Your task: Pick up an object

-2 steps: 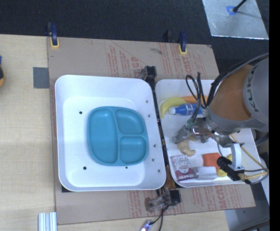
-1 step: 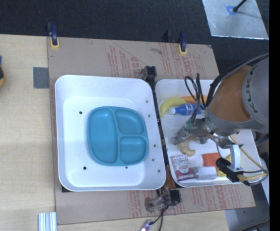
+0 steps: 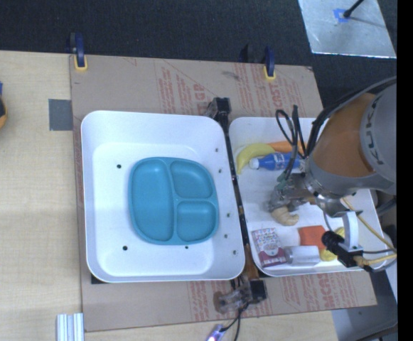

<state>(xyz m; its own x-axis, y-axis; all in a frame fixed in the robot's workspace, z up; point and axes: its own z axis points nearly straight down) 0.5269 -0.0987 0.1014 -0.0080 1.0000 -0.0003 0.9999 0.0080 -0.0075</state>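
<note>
**A:** Why is the arm (image 3: 348, 144) bent so low over the right bin (image 3: 245, 190)?

**B:** That bin is where the loose objects lie, so I judge it is going down for one. The gripper (image 3: 289, 194) hangs at the bin's middle, just above a small tan object (image 3: 286, 217) that lies nearest its tip. That looks like the likeliest target.

**A:** Is it holding the tan object?

**B:** I cannot tell; the wrist hides the tip, so wide or narrow is anyone's guess.

**A:** Which way does the thing point?

**B:** It is a short rounded lump, its long axis running roughly left to right, with no clear front end.

**A:** And the rest?

**B:** A yellow banana (image 3: 249, 155) curves along the far left corner, beside a small bottle (image 3: 270, 163) lying on its side, its axis running left to right. An orange block (image 3: 310, 235) and a flat printed packet (image 3: 266, 241) sit nearer. The left bin (image 3: 99, 190) holds a blue divided plate (image 3: 173, 200), well apart from the arm.
</note>
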